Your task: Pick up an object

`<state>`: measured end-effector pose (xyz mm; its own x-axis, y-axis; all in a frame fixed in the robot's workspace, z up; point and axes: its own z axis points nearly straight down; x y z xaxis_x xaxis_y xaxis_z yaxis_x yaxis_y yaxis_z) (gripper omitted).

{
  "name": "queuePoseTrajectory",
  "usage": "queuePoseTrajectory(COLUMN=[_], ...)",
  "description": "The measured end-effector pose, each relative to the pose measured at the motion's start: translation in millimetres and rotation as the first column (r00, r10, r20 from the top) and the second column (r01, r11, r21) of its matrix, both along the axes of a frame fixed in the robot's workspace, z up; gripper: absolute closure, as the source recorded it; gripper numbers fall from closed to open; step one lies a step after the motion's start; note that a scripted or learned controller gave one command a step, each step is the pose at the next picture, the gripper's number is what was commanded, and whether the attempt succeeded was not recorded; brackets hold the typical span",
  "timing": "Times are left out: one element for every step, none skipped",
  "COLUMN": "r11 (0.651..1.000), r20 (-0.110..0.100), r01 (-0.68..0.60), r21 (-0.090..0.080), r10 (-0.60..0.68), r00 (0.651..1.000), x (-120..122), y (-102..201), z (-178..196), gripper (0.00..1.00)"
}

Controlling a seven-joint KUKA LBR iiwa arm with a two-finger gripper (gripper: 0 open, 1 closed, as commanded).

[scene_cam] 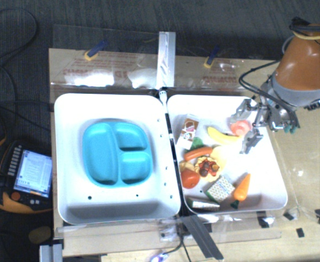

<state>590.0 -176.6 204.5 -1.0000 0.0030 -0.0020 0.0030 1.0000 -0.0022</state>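
**Objects sit in the right bin, end effector spread above a pink one**

Objects you could pick are heaped in the right bin (269, 146), the bin your end effector (248, 125) hangs over. Across the divider, well away from it, you see the left bin (67, 146) holding a blue sectioned tray (116, 152). Both bins rest on the counter (122, 72). The arm (299, 64) enters from the right, its orange band just behind the wrist. The fingers (253, 141) stand well apart, with a pink round object (240, 127) lying between them; you cannot tell if either finger touches it. Just beside the end effector, toward the divider, lies a banana (221, 135). Farther that way are a small printed box (189, 129), a carrot-like piece (197, 153) and a tomato (190, 179). Nearer the bin's front rim lie an orange carrot (242, 185) and a checkered block (221, 189).
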Motion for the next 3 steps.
queuePoseTrajectory(r11=[0.988, 0.980, 0.963], r20=[0.011, -0.001, 0.001], r01=[0.156, -0.197, -0.269], r21=[0.002, 0.000, -0.001], r10=[-0.156, 0.197, 0.269], r00=[0.988, 0.980, 0.963], x=[-11.7, -54.5, -73.1], y=[71.5, 58.9, -5.9], z=[-101.6, -60.9, -22.9], gripper=[0.00, 0.00, 0.00])
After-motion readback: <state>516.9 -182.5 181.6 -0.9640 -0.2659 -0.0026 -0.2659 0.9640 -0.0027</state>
